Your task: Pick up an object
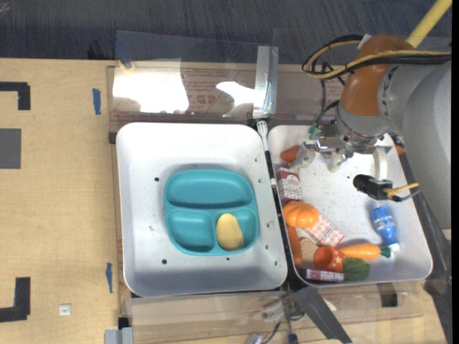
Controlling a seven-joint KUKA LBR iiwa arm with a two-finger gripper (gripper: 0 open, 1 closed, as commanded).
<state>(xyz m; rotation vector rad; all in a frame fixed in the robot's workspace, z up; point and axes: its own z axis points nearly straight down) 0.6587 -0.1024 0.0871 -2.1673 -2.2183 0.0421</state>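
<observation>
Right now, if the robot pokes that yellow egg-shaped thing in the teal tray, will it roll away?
It might wobble, since the yellow thing looks rounded and smooth. The walls of the teal tray would likely stop it rolling. Its curve might slip from a pinch.

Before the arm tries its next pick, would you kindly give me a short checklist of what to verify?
1. Claw positioned over the right white bin: ok.
2. Pickable things in that bin, such as the blue plastic tube and the orange toy carrot: ok.
3. Carrot free of neighbours: not ok, the green toy broccoli touches it.
4. A target directly beneath the claw: cannot tell, the claw hides that spot.
5. Yellow potato-shaped object alone in its compartment of the teal divided tray: ok.
</observation>
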